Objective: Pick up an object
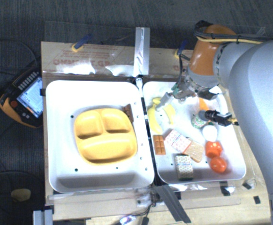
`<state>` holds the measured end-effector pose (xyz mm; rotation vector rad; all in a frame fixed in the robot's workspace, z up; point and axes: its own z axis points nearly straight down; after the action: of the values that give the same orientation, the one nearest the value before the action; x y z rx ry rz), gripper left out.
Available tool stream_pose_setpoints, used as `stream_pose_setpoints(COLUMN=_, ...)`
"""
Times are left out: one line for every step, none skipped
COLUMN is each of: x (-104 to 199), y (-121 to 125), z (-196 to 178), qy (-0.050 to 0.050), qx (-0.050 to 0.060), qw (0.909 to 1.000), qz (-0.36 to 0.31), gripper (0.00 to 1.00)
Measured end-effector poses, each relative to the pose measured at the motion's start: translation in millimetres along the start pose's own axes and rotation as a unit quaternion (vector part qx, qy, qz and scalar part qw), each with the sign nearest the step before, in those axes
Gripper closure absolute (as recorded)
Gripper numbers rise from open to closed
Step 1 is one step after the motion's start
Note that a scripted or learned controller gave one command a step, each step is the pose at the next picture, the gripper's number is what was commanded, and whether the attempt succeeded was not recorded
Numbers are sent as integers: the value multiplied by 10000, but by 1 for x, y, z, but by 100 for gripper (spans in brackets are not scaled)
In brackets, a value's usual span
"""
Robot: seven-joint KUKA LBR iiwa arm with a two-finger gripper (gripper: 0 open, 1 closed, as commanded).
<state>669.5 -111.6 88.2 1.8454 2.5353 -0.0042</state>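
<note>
Several items crowd fingers (162, 101); centre your approach on yellow piece (154, 119) just beside them, drop straight. Open or clenched: can't tell.

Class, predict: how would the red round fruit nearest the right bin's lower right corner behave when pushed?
The red round fruit looks ball-shaped, so probably rolls. Its smooth skin may slip when gripped. A second red fruit close beside it would likely get nudged.

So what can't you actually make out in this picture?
- Camera view: the orange thing in the right bin, mostly covered by the arm.
- Camera view: the brown piece at the corner of the yellow tray, too small to identify.
- Camera view: print on the pink-and-white packet, too small to read.
</note>
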Motion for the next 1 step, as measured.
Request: stream_pose_setpoints(x=0, y=-1, z=-9, qy=2, qx=44, qw=10000, qz=-15, gripper=100)
